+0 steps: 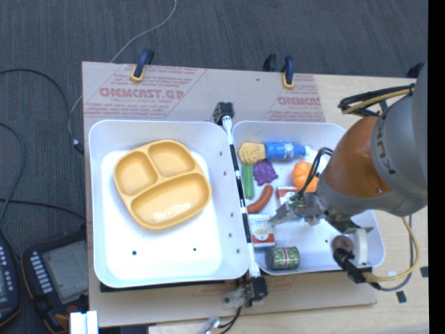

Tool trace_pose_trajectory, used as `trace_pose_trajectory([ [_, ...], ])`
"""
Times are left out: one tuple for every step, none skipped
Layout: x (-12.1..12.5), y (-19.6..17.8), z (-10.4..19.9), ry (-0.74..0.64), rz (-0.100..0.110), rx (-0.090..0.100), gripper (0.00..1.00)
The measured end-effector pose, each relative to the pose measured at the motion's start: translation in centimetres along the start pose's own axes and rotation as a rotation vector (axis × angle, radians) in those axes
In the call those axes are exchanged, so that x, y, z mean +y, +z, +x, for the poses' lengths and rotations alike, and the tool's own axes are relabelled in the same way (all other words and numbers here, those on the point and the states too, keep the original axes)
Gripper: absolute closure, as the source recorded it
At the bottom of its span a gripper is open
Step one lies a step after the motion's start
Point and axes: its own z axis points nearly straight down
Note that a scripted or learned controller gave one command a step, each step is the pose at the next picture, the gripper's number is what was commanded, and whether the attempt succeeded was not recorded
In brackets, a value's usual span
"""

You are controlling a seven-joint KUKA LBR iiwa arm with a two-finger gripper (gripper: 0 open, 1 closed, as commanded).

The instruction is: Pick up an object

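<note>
My gripper (285,209) hangs low in the middle of the right bin (327,127), at the end of the grey arm with the orange band (351,162). It sits just right of a brown sausage (261,198) and just above a red and white carton (261,231). A green can (283,257) lies on its side near the bin's front wall. Further back lie a corn cob (252,152), a blue bottle (284,149), purple grapes (264,171), a green stick-shaped item (247,180) and an orange fruit (303,174), which the arm partly covers.
The left bin (104,256) holds a yellow divided plate (162,184). A black clamp (224,111) stands at the back of the rail between the bins. The arm's body covers the right bin's right side. Cables trail off the bench's right edge.
</note>
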Motion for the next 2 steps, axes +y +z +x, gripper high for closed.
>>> trace_pose_trajectory([
  [5.66,1.68,0.45,-0.013,0.020,0.019,0.00],
  [5.78,0.70,0.43,-0.014,0.018,0.018,1.00],
])
